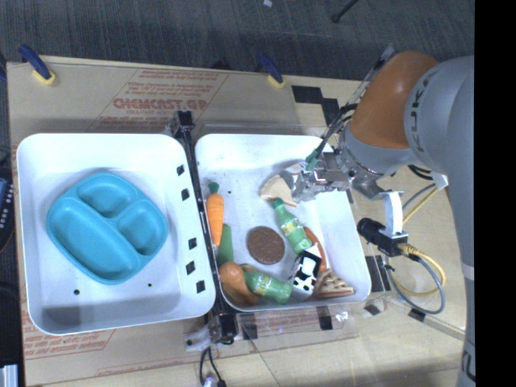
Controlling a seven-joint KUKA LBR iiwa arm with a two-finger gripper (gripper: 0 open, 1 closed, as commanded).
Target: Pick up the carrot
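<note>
While the gripper [310, 180] hovers over the right bin [242, 147] near its back right corner, jaw state cannot be read. Carrot [215, 215] lies along that bin's left wall, well apart. Blue plate [106, 226] sits in left bin [32, 240].

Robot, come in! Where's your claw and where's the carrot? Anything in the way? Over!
Gripper near right bin's back, over a tan piece. Carrot lies untouched by the left wall. Green piece crowds its lower end.
</note>
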